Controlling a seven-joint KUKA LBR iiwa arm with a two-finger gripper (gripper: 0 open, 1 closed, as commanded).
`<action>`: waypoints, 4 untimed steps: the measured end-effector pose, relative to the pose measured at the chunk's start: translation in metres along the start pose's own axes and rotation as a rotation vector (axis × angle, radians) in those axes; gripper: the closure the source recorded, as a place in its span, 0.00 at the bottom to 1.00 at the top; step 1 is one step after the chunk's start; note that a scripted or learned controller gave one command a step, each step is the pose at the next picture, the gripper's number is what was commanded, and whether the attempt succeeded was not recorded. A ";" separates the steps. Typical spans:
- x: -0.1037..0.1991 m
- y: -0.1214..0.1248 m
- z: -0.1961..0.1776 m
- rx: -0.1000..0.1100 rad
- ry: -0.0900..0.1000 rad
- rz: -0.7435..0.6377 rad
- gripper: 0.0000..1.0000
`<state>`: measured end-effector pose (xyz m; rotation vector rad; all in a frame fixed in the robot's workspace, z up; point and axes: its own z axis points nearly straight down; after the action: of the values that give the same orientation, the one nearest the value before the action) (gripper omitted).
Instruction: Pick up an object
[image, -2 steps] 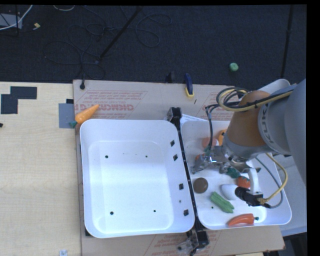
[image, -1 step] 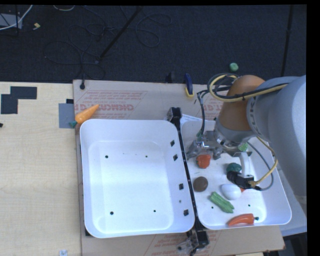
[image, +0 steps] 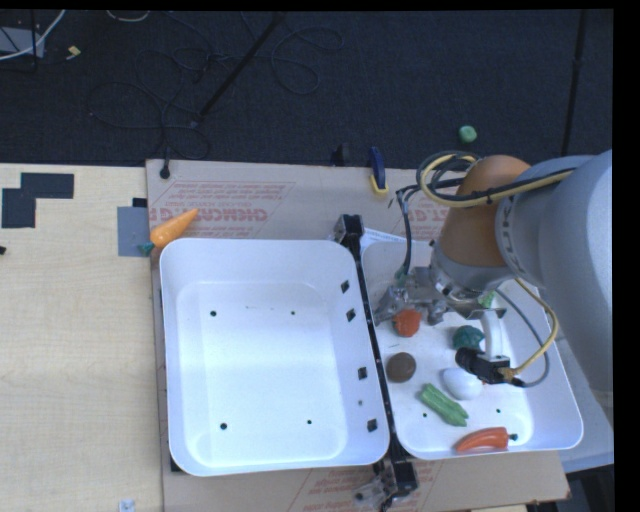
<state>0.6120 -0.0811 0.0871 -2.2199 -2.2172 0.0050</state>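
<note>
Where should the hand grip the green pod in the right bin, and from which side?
Grip the green pod at its middle, from straight above, fingers across its narrow width. It lies flat and slanted, with the white egg close beside its upper end, so the ends are poorer holds.

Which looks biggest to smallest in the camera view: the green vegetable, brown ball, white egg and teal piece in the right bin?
1. Green vegetable, longest.
2. White egg and brown ball look much alike; I won't rank them.
3. Teal piece, though the arm's cabling partly hides it.
</note>
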 end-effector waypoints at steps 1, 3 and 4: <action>-0.002 0.030 0.000 0.008 0.000 0.000 0.00; -0.003 0.030 0.000 0.006 0.000 -0.001 0.00; -0.007 -0.023 0.000 0.003 0.000 0.000 0.00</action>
<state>0.5886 -0.0880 0.0868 -2.2185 -2.2154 0.0078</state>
